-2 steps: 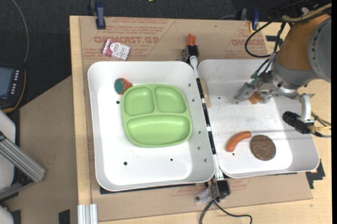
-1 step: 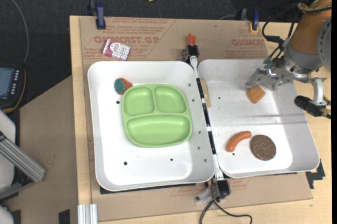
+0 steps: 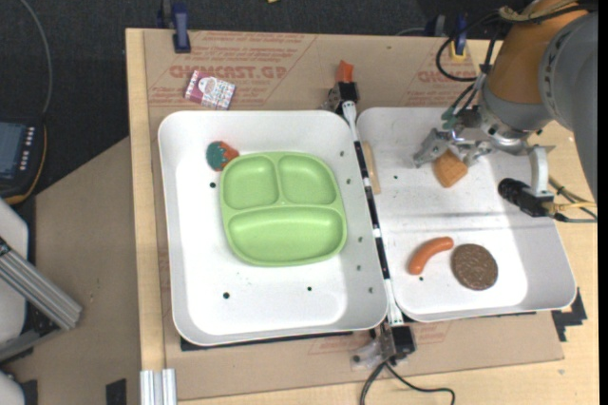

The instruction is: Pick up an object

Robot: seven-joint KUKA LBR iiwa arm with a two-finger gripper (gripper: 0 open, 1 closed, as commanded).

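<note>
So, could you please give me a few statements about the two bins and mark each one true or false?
1. The green divided plate lies in the left bin. True.
2. The sausage lies on the green plate. False: it lies in the right bin, beside the brown round patty.
3. The hand is over the right bin, at the tan chunk. True.
4. The small red and green object is in the right bin. False: it sits in the left bin, at the plate's upper left edge.

The brown tabletop carries two white bins touching side by side: left bin toward nine o'clock, right bin toward three. A small pink packet lies at eleven o'clock.
</note>
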